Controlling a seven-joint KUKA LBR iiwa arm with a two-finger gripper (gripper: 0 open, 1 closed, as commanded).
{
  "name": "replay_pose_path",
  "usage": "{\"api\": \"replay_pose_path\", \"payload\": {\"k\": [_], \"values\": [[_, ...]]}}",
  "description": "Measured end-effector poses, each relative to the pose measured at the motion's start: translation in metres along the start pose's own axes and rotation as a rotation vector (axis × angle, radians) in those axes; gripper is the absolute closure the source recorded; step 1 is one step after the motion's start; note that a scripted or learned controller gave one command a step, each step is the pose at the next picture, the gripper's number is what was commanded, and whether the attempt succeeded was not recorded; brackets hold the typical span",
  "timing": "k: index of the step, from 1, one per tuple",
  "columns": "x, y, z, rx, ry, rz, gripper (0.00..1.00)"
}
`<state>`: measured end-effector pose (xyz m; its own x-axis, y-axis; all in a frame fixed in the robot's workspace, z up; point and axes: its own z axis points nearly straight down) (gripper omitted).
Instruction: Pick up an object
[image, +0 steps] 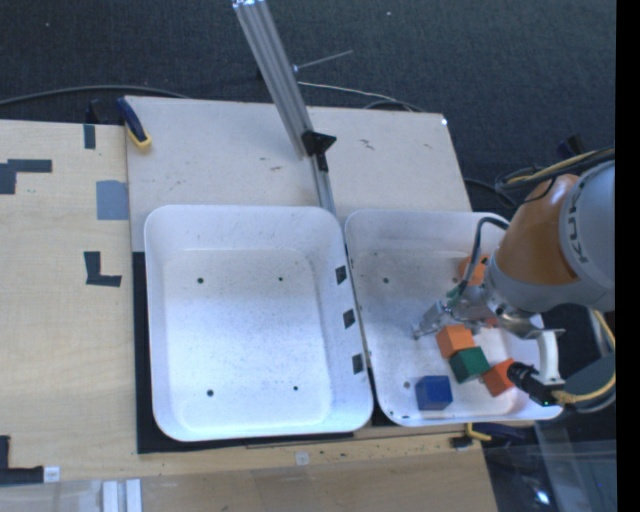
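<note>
The arm (560, 250) enters from the right side of the camera view and reaches down into the right bin (400, 240). Its grey body and orange band cover the upper right part of that bin. The tool (437, 318) sits low over the bin floor, near the middle of the bin and just left of the block cluster. Its metallic tip is small and partly blurred; whether it is spread or closed cannot be told, and no object is visible in its grip.

The candidate objects lie in the lower right area of the right bin:
- An orange block (456, 339) lies just beside the tool, to its lower right; contact cannot be confirmed.
- A green block (468, 363) lies directly below the orange block, touching or nearly touching it.
- A second orange block (497, 377) lies right of the green block, near the bin's lower right rim.
- A blue block (433, 392) lies apart from the others, below the tool and close to the bin's front rim.
- A further orange piece (470, 268) shows at the edge of the arm, above the tool, and is partly hidden.

The left bin (160, 300) stands beside the right bin on the tabletop (60, 300), the two rims touching. A metal pole (285, 85) slants across the tabletop behind the bins.
</note>
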<state>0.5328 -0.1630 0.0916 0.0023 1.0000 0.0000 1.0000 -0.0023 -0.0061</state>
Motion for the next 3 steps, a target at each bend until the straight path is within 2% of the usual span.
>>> {"api": "replay_pose_path", "payload": {"k": [1,2,3], "values": [[0.002,0.002,-0.009,-0.003,0.002,-0.004,1.00],[0.002,0.002,-0.009,-0.002,0.002,-0.004,0.00],[0.034,-0.036,-0.001,-0.006,0.000,-0.003,0.00]]}}
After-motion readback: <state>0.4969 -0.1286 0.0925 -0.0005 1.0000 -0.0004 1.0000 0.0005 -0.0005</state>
